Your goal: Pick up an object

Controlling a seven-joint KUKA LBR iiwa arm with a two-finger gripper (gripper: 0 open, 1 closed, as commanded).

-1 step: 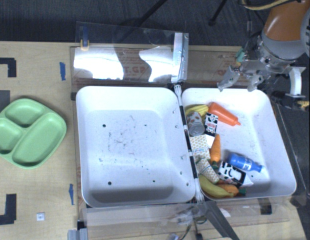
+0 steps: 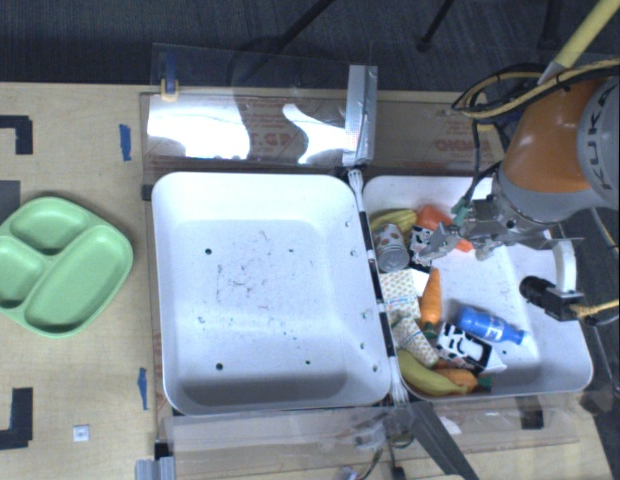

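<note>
Bananas crowd the right bin's near-left corner beside a blue bottle and an orange carrot; near its far edge, the gripper hangs over the clutter, finger state impossible to tell. At the tabletop's left edge sits a green divided plate.

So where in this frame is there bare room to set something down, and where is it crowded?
The left bin has bare floor from wall to wall. In the right bin, bare floor lies along its far-right side, past the blue bottle. Its left half is crowded: bananas, carrot, can, with the gripper above.
</note>
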